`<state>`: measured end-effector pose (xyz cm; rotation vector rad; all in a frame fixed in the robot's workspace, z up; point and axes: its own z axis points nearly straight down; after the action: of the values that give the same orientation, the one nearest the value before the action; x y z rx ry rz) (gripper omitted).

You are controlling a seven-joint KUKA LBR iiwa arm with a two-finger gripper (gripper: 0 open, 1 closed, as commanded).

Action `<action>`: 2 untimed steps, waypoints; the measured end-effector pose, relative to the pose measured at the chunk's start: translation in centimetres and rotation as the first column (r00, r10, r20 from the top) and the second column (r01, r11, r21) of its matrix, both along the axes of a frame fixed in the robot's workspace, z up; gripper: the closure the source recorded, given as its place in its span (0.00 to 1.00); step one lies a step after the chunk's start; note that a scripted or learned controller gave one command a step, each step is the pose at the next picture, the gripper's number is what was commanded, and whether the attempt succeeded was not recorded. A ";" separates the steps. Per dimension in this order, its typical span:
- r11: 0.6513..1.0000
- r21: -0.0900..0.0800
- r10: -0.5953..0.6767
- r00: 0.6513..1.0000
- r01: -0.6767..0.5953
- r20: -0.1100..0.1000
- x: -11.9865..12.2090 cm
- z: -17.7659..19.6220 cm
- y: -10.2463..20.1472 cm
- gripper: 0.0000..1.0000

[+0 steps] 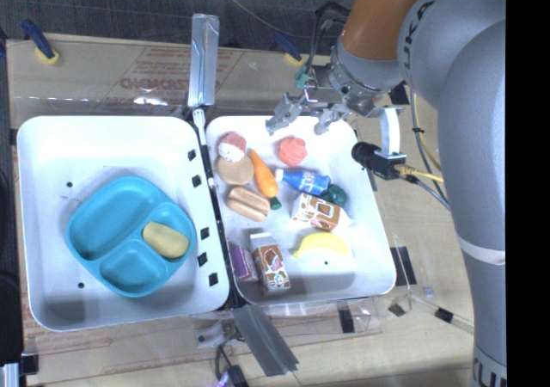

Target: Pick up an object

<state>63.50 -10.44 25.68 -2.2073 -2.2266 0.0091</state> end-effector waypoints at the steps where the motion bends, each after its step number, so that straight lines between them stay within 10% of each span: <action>1: 0.991 -0.001 -0.131 0.991 0.131 -0.004 -0.8 -7.2 1.3 0.00; 2: 0.997 0.000 -0.076 0.997 0.076 0.018 -0.7 -15.0 -0.7 0.00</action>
<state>62.77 -11.15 10.67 -2.3008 -2.1497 -0.0103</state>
